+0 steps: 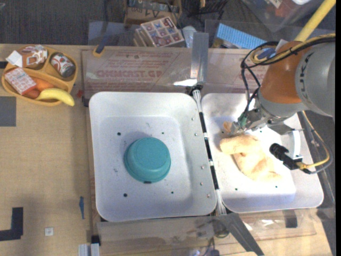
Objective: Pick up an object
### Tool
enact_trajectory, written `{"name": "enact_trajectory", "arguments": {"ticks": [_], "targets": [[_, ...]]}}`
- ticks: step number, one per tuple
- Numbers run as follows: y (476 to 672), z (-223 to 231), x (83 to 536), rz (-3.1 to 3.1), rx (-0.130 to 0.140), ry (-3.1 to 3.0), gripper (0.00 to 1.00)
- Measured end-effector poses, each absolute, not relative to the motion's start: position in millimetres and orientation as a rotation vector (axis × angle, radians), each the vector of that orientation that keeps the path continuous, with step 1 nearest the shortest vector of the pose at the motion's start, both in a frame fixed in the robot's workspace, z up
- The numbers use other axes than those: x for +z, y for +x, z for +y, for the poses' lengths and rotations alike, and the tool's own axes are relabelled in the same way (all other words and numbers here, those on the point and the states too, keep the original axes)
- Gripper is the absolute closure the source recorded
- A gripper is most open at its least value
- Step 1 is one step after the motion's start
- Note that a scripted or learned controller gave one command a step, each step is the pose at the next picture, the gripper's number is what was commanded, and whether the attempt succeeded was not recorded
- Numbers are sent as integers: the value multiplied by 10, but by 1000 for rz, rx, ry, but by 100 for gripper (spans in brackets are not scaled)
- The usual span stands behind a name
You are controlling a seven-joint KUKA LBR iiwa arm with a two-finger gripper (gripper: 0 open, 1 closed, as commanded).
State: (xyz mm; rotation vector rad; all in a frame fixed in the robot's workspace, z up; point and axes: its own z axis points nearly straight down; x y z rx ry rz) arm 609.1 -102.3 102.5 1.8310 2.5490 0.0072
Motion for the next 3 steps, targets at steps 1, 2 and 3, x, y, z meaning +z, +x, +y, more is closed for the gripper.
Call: {"name": "enact_trajectory", "arguments": {"ticks": [1,2,3], "targets": [[6093,-1023,1028,2549,7,1831,0],[6388,-1048,865,2445,4,1966,0],[6471,-1224,872,2737,0,1537,0]]}}
